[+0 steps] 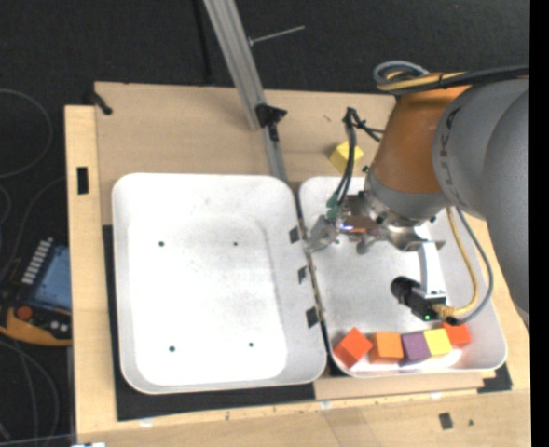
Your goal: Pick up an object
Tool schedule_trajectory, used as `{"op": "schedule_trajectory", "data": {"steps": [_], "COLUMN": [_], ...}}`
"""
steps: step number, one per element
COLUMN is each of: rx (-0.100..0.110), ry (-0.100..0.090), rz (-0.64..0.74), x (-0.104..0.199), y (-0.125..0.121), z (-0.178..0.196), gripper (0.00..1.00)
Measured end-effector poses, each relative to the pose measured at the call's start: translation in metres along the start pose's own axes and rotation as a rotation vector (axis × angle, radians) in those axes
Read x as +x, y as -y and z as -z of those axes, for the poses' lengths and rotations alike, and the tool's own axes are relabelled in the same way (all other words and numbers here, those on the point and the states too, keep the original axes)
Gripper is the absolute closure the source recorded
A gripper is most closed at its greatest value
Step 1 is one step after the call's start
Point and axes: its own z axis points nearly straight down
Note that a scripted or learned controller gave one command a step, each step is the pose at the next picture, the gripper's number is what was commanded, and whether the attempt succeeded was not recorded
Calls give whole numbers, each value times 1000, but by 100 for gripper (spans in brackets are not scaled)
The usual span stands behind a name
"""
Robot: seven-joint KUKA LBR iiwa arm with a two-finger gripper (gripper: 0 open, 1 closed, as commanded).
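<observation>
Blocks lined up against right bin's near wall: orange block (353,345), purple block (414,345), yellow block (438,343). Gripper (349,231) further back over bare floor near the divider, well apart. Finger state: cannot tell, wrist blocks view.

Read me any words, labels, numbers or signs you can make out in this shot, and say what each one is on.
None can be read.
The handheld pendant left of the bench has a screen and keys, too blurred to read.
The yellow tag behind the right bin shows no legible marking.
</observation>
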Motion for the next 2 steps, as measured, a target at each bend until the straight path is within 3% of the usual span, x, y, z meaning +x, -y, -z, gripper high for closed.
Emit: {"op": "schedule_trajectory", "data": {"steps": [1,2], "rx": [9,12], "ry": [-1,5], "rz": [-2,-17], "x": [28,-65], "y": [39,60], "z": [34,9], "gripper": [0,0]}}
